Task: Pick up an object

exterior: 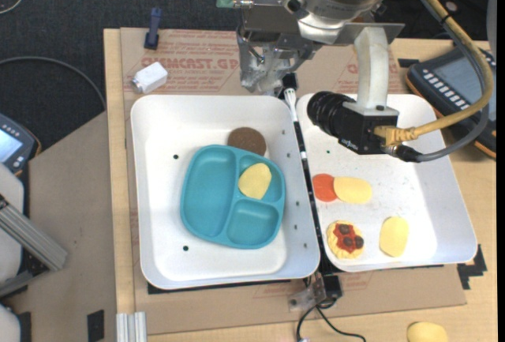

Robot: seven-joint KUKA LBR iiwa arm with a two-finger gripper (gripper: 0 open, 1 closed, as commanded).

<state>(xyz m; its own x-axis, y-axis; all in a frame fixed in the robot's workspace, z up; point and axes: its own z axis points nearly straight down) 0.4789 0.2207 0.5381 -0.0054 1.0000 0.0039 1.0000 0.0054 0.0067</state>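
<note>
So the gripper is hanging up at the far edge of the left bin, above the cardboard-covered surface, and honestly I can't tell what state it's in from this angle, it's just a shiny metal clump under the big grey wrist; nothing visibly in it. Candidates for the pick are all low and flat: a pale yellow oval chip lying in the upper-right compartment of the teal divided tray, a brown round cookie-looking disc tucked just behind the tray, and over in the right bin an orange disc touching a yellow oval, a little pizza piece and another yellow piece. My take: go for the brown disc or the tray chip since they're nearest, come straight down, and watch the tray's raised dividers, smooth glossy plastic that could deflect things. Everything looks like hard toy food, thin and slick, so a grip across the narrow width seems the safest bet
</note>
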